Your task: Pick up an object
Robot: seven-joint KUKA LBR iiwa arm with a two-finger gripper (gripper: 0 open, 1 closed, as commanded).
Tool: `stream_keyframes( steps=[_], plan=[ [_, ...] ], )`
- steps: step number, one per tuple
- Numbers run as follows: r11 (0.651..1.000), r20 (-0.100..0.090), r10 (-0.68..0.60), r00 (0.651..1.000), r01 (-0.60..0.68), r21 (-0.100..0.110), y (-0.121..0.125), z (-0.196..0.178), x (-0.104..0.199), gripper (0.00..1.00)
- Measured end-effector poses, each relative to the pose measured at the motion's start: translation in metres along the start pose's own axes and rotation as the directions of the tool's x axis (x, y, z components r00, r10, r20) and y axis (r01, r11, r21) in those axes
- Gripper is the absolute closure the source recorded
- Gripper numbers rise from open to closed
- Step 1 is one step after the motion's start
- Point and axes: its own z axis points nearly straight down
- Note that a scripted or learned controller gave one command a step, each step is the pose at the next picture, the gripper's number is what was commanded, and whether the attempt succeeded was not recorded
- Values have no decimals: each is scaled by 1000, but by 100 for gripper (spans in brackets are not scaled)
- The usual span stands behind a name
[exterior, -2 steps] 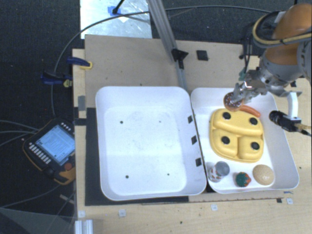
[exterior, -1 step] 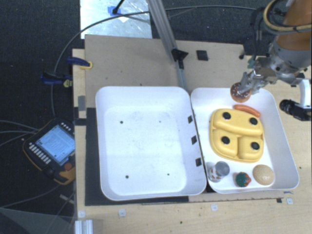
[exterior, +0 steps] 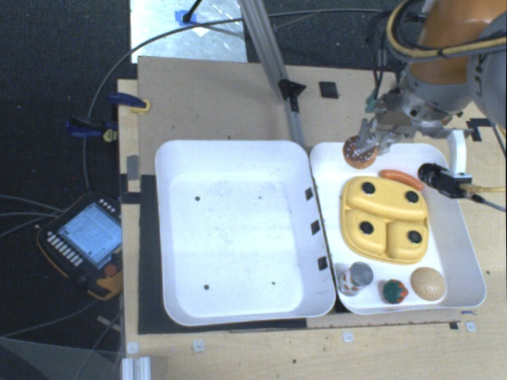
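Judging by how things are lying, the pick is under way but not finished: nothing is sitting clear of the right bin point(exterior: 475, 287).

Along that bin's near edge, a small grey-capped object point(exterior: 358, 276) is lying toward the near-left corner, a green and red ball point(exterior: 394, 290) is sitting beside it, and a tan egg-shaped piece point(exterior: 428, 283) is resting toward the near-right corner. Across the middle, a yellow moulded tray point(exterior: 386, 216) with dark dots is taking up most of the floor. Beyond it an orange carrot-like piece point(exterior: 400, 178) is lying.

At the far-left corner, the gripper point(exterior: 366, 145) is reaching down onto a round brown, doughnut-like object point(exterior: 358, 155); whether it is gripping I cannot tell.

The left bin point(exterior: 170, 172) is carrying nothing visible.
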Motion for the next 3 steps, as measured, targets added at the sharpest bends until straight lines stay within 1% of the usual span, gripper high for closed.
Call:
stream_keyframes(
  steps=[1, 2, 3],
  plan=[
    [1000, 0, 1, 1000, -1, 1, -14, 6, 52, 100],
    [1000, 0, 1, 1000, -1, 1, -10, 22, 100, 100],
    [1000, 0, 1, 1000, -1, 4, -26, 49, 154, 100]
  ],
)
